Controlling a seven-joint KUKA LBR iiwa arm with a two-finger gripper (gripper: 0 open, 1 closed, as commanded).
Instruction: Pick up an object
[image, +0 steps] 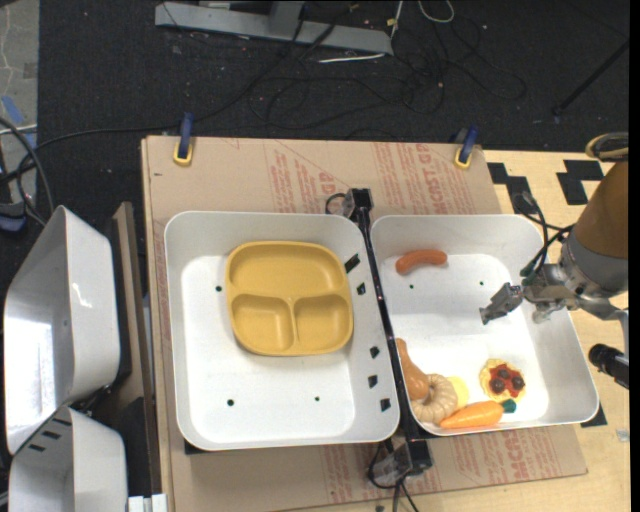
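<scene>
Right bin (530, 235): centre floor open. Obstacles: sausage (420, 261) near the far wall; 4 toy foods crowd the near edge, carrot (472, 415) included. Left bin (190, 330): divided yellow plate (290, 297) mid-floor, bare margin around.

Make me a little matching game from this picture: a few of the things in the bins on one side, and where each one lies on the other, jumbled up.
Things:
1. yellow divided plate
2. sausage
3. carrot
4. claw

Places:
A. near the front edge of the right bin
B. hanging over the right bin's right half
C. alone in the left bin
D. near the back of the right bin

Pairs: 1-C, 2-D, 3-A, 4-B
</scene>
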